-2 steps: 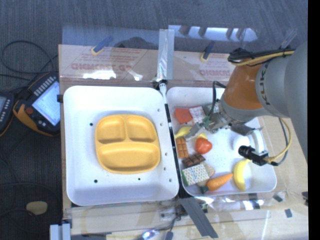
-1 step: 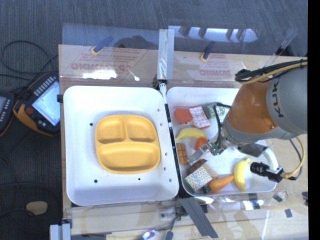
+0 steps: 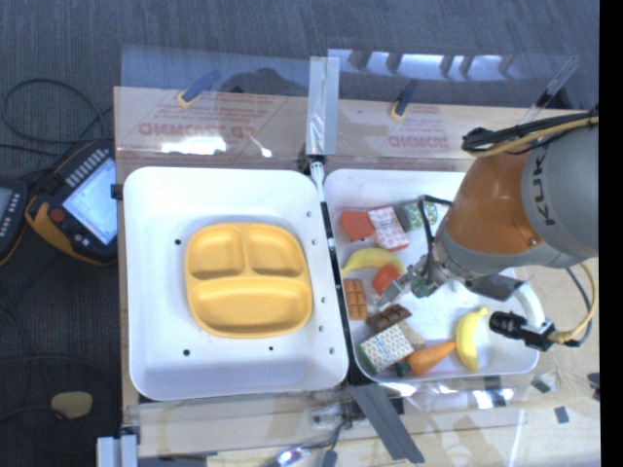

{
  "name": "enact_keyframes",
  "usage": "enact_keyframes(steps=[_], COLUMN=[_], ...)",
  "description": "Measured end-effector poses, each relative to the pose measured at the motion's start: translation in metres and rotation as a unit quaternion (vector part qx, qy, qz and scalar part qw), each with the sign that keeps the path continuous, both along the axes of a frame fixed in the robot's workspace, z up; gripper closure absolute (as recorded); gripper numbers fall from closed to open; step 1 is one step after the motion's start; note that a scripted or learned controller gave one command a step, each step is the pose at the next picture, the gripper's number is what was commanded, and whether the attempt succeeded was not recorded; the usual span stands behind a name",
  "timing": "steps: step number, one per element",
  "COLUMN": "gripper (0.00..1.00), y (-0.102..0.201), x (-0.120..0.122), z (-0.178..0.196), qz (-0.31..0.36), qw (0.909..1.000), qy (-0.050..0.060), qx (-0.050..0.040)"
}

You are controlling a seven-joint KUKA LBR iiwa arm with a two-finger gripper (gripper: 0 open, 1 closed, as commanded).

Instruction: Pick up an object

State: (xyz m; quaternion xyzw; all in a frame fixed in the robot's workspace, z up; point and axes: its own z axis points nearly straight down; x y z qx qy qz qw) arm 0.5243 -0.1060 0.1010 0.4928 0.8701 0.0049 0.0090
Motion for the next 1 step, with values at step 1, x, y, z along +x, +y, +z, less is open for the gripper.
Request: enact_keyframes(steps=[1], gripper=[1.0], y=[0.0875], x=[0.025], z=[0.0818], qz=[-0.164], qw=[0.9864], qy=[0.011], qx=[0.002])
